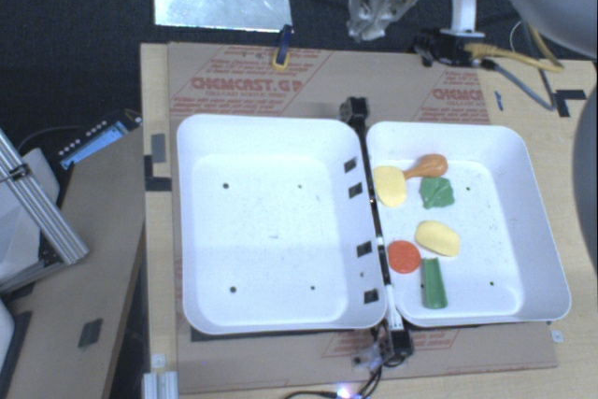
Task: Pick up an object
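Lying nearest in the right bin (537, 229): a green stick (433, 283), touching a red disc (404, 256), just below a yellow lump (437, 238). Sitting further back, a green leafy piece (436, 192), a yellow oval (390, 186) and a brown drumstick (425, 167). Hanging high beyond the bins, above the cardboard (243, 75), the gripper (374, 14); holding nothing visible, opening impossible to tell. Sitting beside, the left bin (271, 220).

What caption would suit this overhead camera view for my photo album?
Robot claw hovering beyond two white bins, the right bin holding six toy foods, including a drumstick and a red disc.
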Controlling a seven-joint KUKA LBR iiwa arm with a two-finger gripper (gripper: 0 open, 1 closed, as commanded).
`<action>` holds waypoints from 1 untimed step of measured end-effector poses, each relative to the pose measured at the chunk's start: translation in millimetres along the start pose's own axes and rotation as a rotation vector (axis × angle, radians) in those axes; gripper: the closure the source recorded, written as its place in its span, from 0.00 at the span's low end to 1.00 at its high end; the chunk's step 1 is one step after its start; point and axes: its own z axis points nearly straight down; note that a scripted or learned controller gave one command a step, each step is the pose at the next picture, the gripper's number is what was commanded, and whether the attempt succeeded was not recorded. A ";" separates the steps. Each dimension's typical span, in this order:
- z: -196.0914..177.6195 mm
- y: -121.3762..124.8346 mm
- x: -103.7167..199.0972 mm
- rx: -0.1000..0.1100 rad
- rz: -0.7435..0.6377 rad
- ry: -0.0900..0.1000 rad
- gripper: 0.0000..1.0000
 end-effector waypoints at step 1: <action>-28.0 -0.2 -26.6 0.001 0.002 0.000 1.00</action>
